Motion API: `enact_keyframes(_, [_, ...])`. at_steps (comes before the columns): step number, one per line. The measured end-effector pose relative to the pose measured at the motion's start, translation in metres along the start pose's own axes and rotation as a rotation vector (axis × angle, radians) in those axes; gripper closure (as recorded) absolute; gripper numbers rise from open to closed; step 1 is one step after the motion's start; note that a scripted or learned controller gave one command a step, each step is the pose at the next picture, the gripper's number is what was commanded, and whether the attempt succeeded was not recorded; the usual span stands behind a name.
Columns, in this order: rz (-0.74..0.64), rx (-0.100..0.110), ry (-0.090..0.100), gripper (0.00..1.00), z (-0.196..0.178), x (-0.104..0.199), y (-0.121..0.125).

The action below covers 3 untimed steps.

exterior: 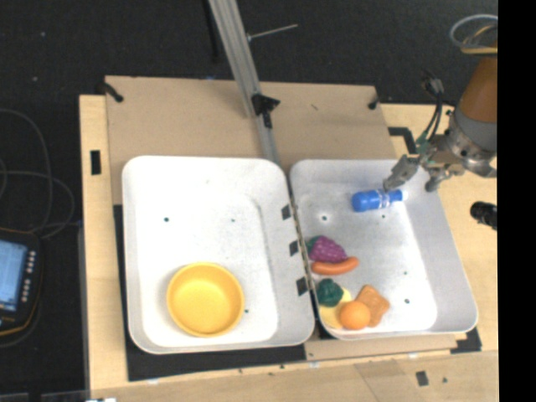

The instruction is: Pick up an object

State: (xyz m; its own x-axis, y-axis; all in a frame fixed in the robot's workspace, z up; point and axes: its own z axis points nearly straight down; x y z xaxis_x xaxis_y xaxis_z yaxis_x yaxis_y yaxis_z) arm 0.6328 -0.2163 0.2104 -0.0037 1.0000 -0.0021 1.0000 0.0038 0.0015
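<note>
My gripper (416,178) hangs over the far right part of the right bin (419,249), its two fingers spread apart and nothing between them. The left finger (397,177) points down toward a blue cylinder-like toy (371,199) lying just below and left of it; I cannot tell if they touch. Nearer the front left of that bin lie purple grapes (327,248), an orange-red carrot-like piece (335,266), a green piece (328,292), an orange ball (355,316) and an orange-brown piece (376,300).
The left bin (151,178) holds a yellow bowl (205,298) at its front. A slanted metal pole (243,57) runs from the top down to the gap between the bins. A dark screen device (12,279) sits off the bench's left side.
</note>
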Motion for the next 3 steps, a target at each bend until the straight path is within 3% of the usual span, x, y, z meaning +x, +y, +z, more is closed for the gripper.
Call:
enact_keyframes(1, [-0.001, 0.001, -0.001, 0.00, 0.000, 0.000, 0.000])
enact_keyframes(3, [0.004, 0.006, 0.000, 0.00, 0.101, -0.011, -0.018])
